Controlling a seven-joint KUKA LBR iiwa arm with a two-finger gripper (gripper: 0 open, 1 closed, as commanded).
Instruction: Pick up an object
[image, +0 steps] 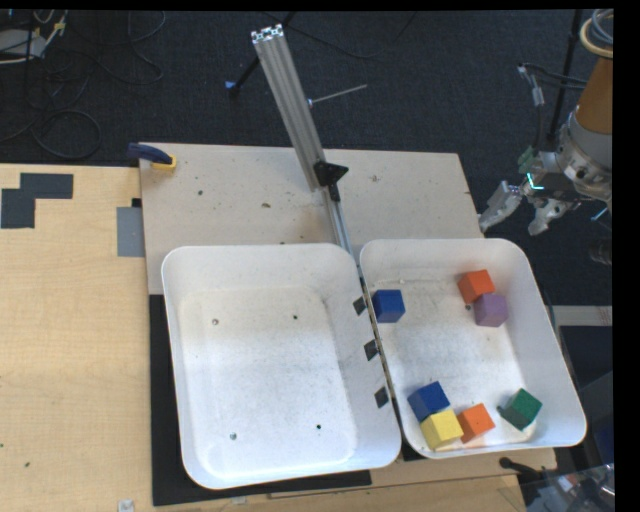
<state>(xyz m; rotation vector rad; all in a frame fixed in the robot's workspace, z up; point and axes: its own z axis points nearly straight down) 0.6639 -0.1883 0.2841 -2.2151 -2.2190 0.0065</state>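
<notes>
- Nearest me in the right bin (560, 372), a yellow cube (440, 429), a blue cube (429, 398) and an orange cube (477, 421) are sitting packed together, awkward for fingers to straddle.
- A green cube (521, 409) is resting just right of them, by the wall.
- Farther in, another orange cube (476, 285) is touching a purple cube (490, 310); a second blue cube (388, 305) is standing alone at the left wall, probably the easiest pick.
- I am hovering my gripper (526, 214) beyond the far right rim, fingers spread, carrying nothing.
</notes>
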